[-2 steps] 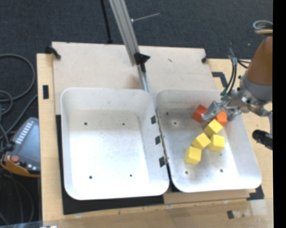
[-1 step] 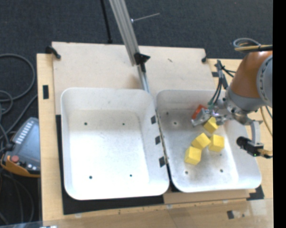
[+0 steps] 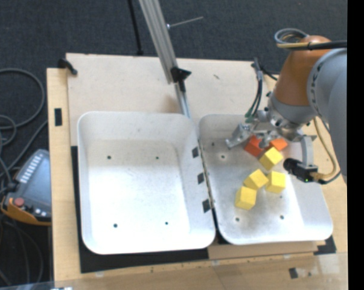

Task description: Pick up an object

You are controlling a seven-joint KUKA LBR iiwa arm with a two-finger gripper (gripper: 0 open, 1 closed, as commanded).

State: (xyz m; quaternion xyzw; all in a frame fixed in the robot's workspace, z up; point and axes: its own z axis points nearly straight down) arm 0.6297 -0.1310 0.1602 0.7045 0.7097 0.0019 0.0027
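Lying in the right bin: four yellow cubes, two orange blocks; tool state unclear.

Dark grey carpet covered the floor. A pale wooden bench stood on it, an aluminium rail rising at a slant from its back. Black cables looped on the left, near a grey-orange pendant. Light was even.

Four yellow blocks, two orange blocks, two white bins.
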